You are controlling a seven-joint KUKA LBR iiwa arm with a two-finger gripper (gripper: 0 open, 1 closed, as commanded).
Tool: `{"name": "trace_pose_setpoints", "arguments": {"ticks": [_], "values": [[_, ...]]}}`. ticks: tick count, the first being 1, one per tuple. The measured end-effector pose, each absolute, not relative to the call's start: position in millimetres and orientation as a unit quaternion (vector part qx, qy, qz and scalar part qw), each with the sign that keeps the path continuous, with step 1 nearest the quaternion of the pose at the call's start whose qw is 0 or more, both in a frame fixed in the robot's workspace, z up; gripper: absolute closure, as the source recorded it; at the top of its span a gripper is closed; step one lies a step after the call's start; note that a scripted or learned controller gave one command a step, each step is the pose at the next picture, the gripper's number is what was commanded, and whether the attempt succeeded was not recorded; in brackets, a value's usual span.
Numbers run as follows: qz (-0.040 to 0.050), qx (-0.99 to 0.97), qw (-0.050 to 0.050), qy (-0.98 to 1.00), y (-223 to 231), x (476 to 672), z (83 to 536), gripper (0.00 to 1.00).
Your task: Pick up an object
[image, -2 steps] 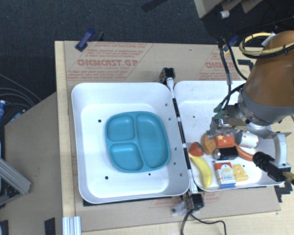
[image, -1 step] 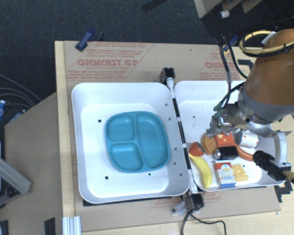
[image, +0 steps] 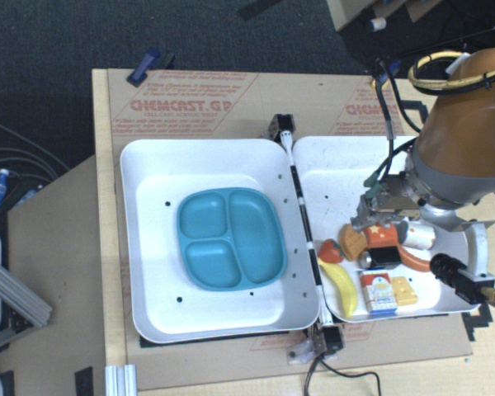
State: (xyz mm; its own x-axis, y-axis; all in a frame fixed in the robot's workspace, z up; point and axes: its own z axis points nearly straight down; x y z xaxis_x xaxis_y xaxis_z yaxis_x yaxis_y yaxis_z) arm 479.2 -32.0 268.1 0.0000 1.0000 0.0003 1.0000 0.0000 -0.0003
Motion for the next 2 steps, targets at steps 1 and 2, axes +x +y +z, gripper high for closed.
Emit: {"name": "trace_pose_setpoints", "arguments": {"ticks": [1,2], "values": [[-0.0001,-0.707,0.0,-0.707,-45.1,488.1,266.5,1.0],[0.0003,-0.707,0.0,-0.707,-73.4,479.2,270.5,1.0]]}}
